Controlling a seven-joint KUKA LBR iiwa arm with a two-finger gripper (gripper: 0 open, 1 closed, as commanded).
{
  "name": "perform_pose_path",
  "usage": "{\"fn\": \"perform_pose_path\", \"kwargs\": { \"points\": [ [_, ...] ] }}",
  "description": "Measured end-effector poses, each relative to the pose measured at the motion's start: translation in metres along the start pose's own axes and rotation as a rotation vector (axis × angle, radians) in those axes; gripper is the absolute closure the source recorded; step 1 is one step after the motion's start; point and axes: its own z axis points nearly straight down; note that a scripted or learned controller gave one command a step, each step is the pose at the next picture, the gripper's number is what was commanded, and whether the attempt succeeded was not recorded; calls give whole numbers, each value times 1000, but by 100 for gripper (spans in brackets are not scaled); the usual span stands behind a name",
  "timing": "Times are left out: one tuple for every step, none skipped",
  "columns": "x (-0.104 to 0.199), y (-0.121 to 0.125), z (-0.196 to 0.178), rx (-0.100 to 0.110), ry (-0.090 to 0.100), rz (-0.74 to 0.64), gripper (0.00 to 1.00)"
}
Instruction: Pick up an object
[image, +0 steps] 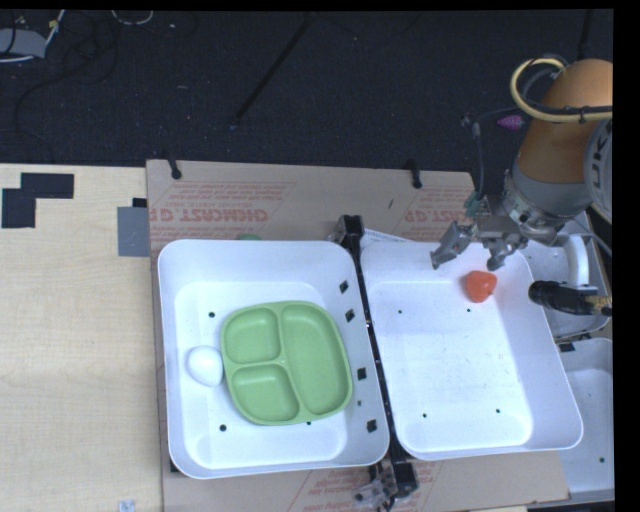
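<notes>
In the camera view the gripper (470, 250) hangs over the far rim of the right bin (470, 420), its two fingers spread apart with nothing between them. A small red-orange object (480, 286), too small to identify, lies just beside it. In the left bin (190, 270), a green divided plate (285, 361) touches a white egg-like ball (205, 365).

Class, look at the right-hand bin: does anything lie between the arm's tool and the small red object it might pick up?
Nothing visible does. The tool hangs over the far edge of the right bin, its fingers spread, and the red object lies on the bin floor just nearer the camera. The space between them looks bare.
</notes>
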Motion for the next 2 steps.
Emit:
{"fn": "perform_pose_path", "kwargs": {
  "points": [
    [0,2,-8,-13,-2,-2,0],
    [3,7,56,-5,0,-2,0]
  ]
}}
